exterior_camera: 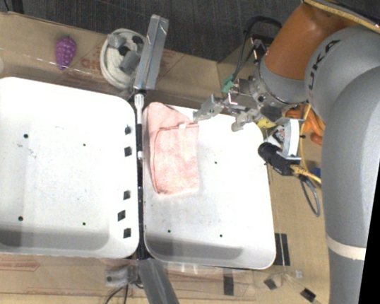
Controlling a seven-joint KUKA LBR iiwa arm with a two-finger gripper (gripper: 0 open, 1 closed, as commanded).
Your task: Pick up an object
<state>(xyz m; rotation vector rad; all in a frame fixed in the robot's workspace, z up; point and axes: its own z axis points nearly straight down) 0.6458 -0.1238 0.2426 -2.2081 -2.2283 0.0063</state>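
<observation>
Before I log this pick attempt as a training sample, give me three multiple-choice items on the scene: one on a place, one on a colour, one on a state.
1. Where does the cloth lie?
A. left bin
B. right bin
C. on the bench

2. What colour is the cloth?
A. pink
B. blue
C. black

3. How does the pincer stand?
A. shut on the cloth
B. open, holding nothing
C. resting in the left bin

Key: 1 B, the cloth lies against the right bin's left wall. 2 A, it is pale pink on white. 3 B, its fingers are spread over the bin's far edge, with nothing between them.
</observation>
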